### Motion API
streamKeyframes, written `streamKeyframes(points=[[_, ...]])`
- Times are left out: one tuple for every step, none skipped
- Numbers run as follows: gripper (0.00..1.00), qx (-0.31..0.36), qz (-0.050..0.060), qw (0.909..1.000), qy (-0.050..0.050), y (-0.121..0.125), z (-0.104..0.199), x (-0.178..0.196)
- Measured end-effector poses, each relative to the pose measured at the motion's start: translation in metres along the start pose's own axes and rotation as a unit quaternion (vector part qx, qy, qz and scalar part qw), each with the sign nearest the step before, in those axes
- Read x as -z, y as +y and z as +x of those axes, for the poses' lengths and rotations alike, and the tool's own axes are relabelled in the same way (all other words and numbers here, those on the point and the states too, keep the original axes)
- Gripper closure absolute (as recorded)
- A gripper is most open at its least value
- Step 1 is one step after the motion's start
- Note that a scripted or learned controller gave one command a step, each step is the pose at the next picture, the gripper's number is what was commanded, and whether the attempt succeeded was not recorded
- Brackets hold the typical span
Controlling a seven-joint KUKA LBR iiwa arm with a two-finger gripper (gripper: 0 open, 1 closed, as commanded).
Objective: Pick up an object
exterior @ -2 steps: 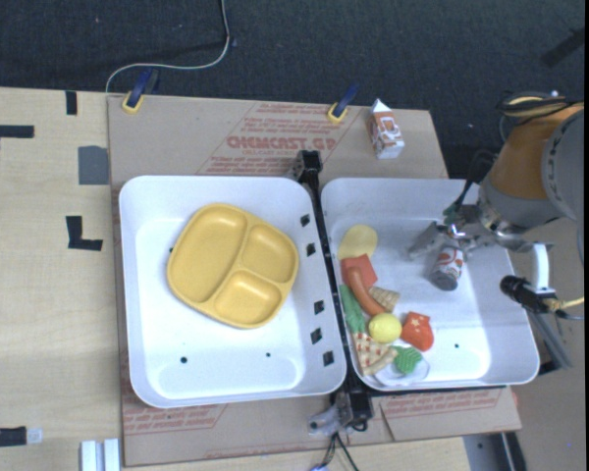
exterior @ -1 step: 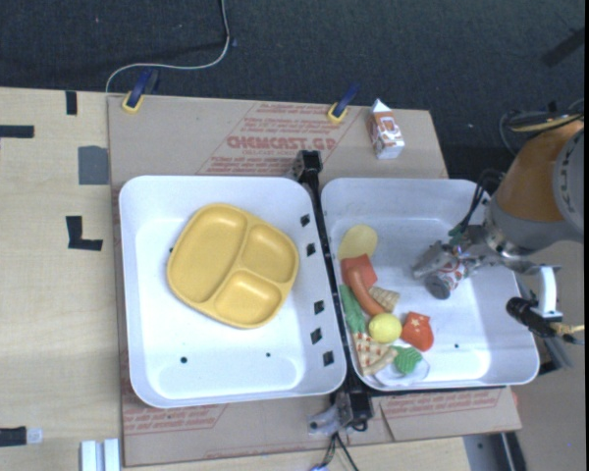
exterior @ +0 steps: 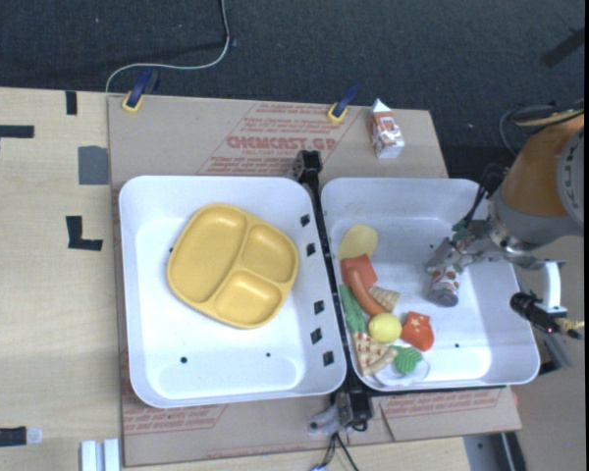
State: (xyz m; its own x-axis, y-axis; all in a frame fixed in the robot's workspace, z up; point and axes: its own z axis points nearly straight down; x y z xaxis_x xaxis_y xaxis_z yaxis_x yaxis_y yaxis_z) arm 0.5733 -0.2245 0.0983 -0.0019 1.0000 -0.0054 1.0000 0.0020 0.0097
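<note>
Crowding right bin (exterior: 471, 361) left side — toy food pile (exterior: 378, 312); tool (exterior: 450, 263) near can (exterior: 444, 285).

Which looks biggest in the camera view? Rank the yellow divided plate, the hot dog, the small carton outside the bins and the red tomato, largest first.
1. Yellow divided plate, by far.
2. Hot dog.
3. Small carton on the cardboard.
4. Red tomato; it looks close to the carton, so the last two are unsure.

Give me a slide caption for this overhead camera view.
Arm's hand lowered over a small can in the right bin; yellow tray in the left.
</note>
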Motion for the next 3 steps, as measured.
streamKeyframes(points=[[1.0,0.003,0.003,1.0,0.003,-0.006,0.066,0.088],[0.0,0.0,0.005,1.0,0.003,-0.008,0.063,0.083],[0.0,-0.004,0.01,0.9999,0.004,-0.091,0.045,0.058]])
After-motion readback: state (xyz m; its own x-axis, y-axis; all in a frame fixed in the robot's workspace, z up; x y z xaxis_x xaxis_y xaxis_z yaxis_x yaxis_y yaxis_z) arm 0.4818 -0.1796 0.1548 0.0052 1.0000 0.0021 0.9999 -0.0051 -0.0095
